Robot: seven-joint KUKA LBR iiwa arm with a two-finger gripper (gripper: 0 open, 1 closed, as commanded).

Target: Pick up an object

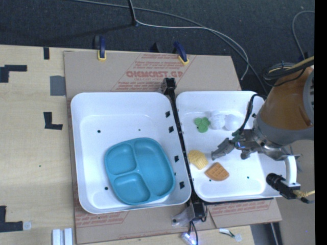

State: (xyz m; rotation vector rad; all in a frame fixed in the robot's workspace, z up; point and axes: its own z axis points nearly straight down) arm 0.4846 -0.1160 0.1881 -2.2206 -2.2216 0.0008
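Observation:
The right bin (225,192) holds a small green object (202,124), two white lumps (218,120) (232,121), a yellow ridged piece (198,160) and an orange waffle-like piece (217,172). My gripper (234,151) hangs over the middle of this bin, just right of the yellow and orange pieces and below the white lumps. Its fingers stand open with nothing between them. One dark finger (222,150) points toward the yellow piece without touching it.
A blue divided plate (139,170) lies in the left bin (82,111). A black divider clip (168,86) joins the bins at the back. The arm's orange band (286,103) overhangs the right bin's right side. Cables run behind the bench.

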